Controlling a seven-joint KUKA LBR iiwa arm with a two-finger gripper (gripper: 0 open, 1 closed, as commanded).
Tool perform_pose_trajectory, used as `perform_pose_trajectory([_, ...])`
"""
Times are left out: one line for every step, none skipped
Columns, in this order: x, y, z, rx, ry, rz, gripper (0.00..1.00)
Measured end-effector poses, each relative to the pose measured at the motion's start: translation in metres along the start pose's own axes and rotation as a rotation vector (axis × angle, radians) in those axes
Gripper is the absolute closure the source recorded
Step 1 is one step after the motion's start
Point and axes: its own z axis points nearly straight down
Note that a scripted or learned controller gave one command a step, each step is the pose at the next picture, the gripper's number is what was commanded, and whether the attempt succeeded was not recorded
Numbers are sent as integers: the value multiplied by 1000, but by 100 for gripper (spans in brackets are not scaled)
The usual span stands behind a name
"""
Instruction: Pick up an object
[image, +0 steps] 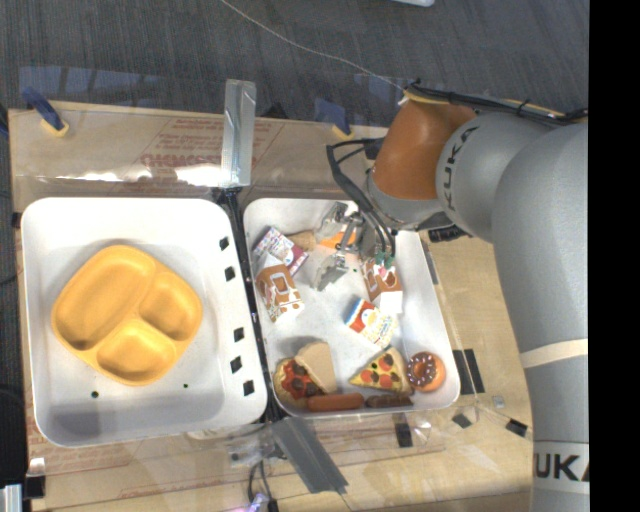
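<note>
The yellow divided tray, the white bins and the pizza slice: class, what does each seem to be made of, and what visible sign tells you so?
Yellow divided tray: probably moulded plastic, smooth with a soft sheen and rounded compartments.
White bins: likely thin plastic, matte white, with rounded corners and shallow walls.
Pizza slice: seemingly a toy of plastic or rubber; flat, bright colours suggest it, but the picture leaves this open.
</note>
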Motion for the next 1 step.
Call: perform_pose_trajectory([33, -34, 1, 0, 4, -513, 0])
